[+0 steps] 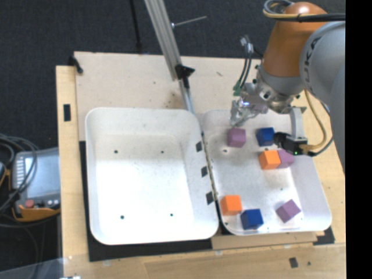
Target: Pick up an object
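Nearest us, at the front edge of the right-hand shallow white plastic bin (pixel 314 182), we see three small cubes in a row: an orange foam cube (pixel 232 204), a dark blue cube (pixel 251 218) and a purple cube (pixel 288 210), all well below and forward of the pincer (pixel 240 116). Left of the pincer lies the left-hand shallow white bin (pixel 116 156), with a slanted grey aluminium rail (pixel 165 39) rising behind it.

We judge the likeliest target to be the mauve cube (pixel 236 137), which sits directly beneath the pincer tip, just toward the camera from it, close but seemingly not yet touched. It is roughly square, so no long axis matters; a short straight descent should meet it. We cannot tell how far the pincer is open, since its tips blur against the bin floor, and nothing shows between them.

Right of the pincer we find a second blue cube (pixel 265 135), then a second orange cube (pixel 269 159) touching a pale purple block (pixel 286 158).

Both bins rest on a light wooden table (pixel 116 80), which stands on dark carpet (pixel 58 16).
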You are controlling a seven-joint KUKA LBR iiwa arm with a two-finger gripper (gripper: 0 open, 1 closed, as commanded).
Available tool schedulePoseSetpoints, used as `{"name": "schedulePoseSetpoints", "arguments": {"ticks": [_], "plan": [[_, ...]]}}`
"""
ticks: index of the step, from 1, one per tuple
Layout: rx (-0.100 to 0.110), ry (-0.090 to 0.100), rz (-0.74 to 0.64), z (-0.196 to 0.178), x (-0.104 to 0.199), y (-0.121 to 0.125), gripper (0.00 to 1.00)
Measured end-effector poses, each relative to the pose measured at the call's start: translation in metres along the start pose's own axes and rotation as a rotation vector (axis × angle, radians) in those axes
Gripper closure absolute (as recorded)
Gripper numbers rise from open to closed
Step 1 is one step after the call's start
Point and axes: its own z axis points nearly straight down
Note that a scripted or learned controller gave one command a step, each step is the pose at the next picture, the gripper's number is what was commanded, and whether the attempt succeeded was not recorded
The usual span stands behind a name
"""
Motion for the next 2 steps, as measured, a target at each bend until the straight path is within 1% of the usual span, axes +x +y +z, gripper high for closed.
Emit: {"name": "schedulePoseSetpoints", "arguments": {"ticks": [1, 2], "plan": [[-0.001, 0.002, -0.002, -0.005, 0.059, 0.000, 1.00], [0.000, 0.001, -0.002, -0.010, 0.113, -0.020, 1.00]]}}
